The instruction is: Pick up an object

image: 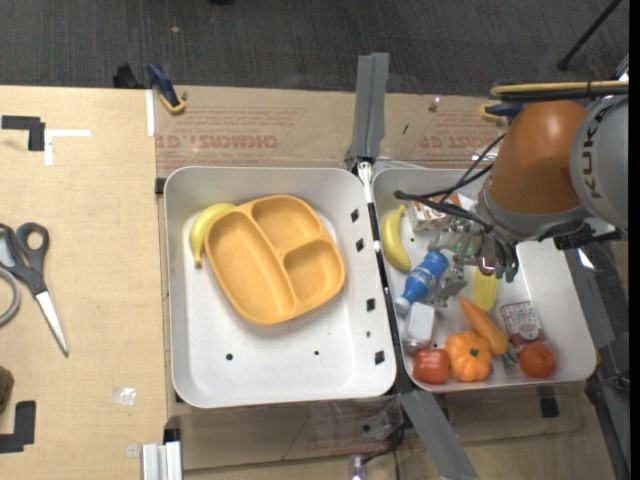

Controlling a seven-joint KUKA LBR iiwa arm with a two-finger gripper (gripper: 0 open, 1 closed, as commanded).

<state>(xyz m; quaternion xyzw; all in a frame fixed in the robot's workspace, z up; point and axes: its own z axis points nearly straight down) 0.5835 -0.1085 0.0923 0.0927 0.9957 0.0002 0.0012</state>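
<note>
My arm (590, 168) is grey with a big orange band. The two bins are white: the left bin (200, 368) and the right bin (570, 308). A yellow-orange plate (272, 258) has three parts, all the same colour. A yellow banana (205, 226) peeks out next to it. There is one more yellow banana (394, 240). A bottle (425, 276) is blue with a white end. The carrot (484, 326) is orange. The little pumpkin (469, 356) is orange too. Two tomatoes are red (431, 366) (537, 359). The bench (75, 298) is light tan wood. The scissors (35, 278) are grey. The cardboard (260, 128) is brown with red letters.
</note>
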